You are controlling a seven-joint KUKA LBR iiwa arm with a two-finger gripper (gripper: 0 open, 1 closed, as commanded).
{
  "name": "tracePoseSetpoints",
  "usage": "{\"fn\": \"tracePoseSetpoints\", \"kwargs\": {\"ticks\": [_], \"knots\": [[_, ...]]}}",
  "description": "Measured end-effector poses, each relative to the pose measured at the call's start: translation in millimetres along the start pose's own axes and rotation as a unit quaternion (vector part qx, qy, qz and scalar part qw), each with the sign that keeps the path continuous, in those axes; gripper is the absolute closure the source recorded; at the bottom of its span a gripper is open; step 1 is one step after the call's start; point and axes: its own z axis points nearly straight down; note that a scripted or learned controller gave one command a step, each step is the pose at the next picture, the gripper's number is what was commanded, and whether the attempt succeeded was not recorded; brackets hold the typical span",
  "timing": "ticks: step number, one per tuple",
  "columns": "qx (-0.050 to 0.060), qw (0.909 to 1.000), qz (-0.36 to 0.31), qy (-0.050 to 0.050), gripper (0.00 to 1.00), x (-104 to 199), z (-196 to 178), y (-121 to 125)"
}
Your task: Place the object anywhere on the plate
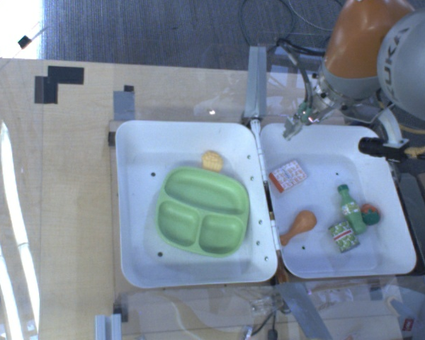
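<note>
The gripper [297,124] hangs over the right bin's [382,261] far edge with finger state indeterminate, while the green plate [202,211] sits in the left bin [138,261], a yellow corn piece [212,161] touching its far rim.

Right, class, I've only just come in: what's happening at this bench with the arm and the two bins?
A grey and orange robot arm reaches in from the right, its gripper above the far edge of the right bin. That bin holds a small red and white box, a toy drumstick, a green bottle and a small green carton. The left bin holds a green divided plate, with a small yellow item just beyond its far rim. Nothing lies on the plate yet.
</note>
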Motion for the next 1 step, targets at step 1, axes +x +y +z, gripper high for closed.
{"fn": "tracePoseSetpoints", "kwargs": {"ticks": [1], "knots": [[-0.001,0.9877,0.156,-0.001,1.0,-32.9,114.1,-43.2]]}}
